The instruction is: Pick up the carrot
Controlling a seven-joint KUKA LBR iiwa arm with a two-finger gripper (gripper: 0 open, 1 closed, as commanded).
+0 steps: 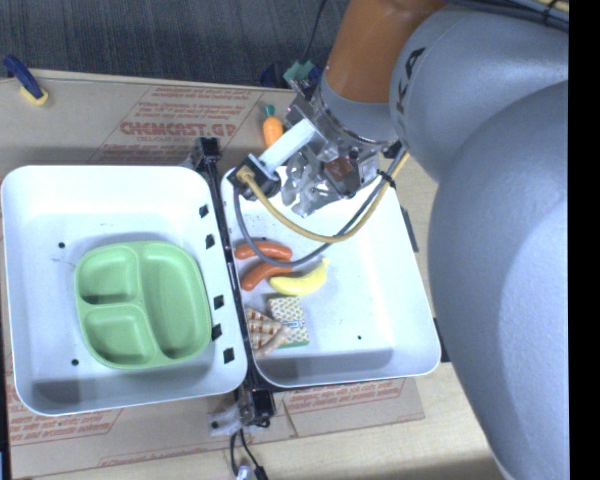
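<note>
Looking down on the desk point(160, 118), we see the carrot point(271, 128) lying outside both bins, on the brown cardboard just behind the far edge of the right bin point(400, 298), with its green top pointing away from us. The gripper point(315, 183) hangs over the far part of that bin, near the carrot but apart from it, and we cannot tell how its fingers stand, because the wrist hardware and a yellow cable point(310, 230) cover them. We judge that the first risk is the place of the carrot: it is close to the bin wall and to the black clip point(206, 151) between the bins, so the fingers may strike the rim when they come down. The second risk is confusion of things. Inside the right bin lie two orange-red sausages point(263, 263), a banana point(300, 281) and a waffle-like piece point(263, 330) beside a small printed packet point(290, 318), and the sausages have nearly the colour of the carrot, so a grasp may go to them. The carrot is also small and round, so it may roll away when it is touched. The left bin point(40, 268) holds a green divided plate point(140, 303), well apart from all this.
</note>
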